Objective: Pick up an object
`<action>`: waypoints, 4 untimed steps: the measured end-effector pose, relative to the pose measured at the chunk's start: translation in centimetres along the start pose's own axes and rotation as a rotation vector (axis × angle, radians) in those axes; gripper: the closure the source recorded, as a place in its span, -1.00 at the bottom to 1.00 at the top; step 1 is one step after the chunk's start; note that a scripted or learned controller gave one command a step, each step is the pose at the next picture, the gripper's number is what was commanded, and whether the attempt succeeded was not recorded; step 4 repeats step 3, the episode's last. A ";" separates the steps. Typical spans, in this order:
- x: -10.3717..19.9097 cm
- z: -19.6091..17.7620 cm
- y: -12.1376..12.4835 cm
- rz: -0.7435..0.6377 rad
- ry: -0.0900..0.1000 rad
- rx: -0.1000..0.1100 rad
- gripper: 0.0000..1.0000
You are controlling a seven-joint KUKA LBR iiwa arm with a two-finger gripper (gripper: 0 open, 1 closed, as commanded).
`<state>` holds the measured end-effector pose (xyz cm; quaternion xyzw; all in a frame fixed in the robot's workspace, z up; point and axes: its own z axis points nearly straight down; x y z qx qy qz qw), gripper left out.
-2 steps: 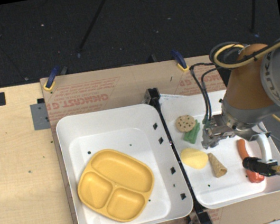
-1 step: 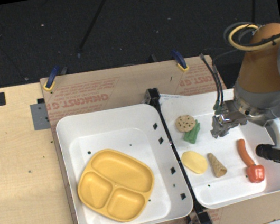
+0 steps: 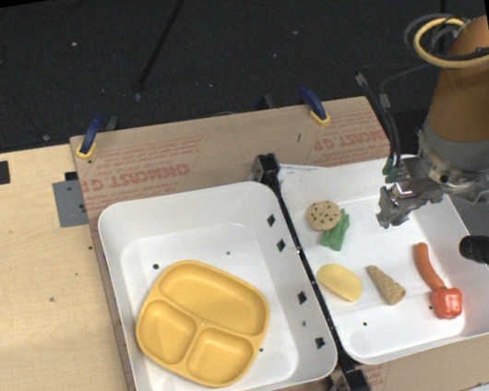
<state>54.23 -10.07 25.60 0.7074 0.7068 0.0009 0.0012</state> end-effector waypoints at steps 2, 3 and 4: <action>10.6 2.4 -1.9 -0.004 0.001 0.005 1.00; 16.2 1.6 -2.4 -0.004 0.000 0.003 1.00; 16.2 1.6 -2.4 -0.004 0.000 0.003 1.00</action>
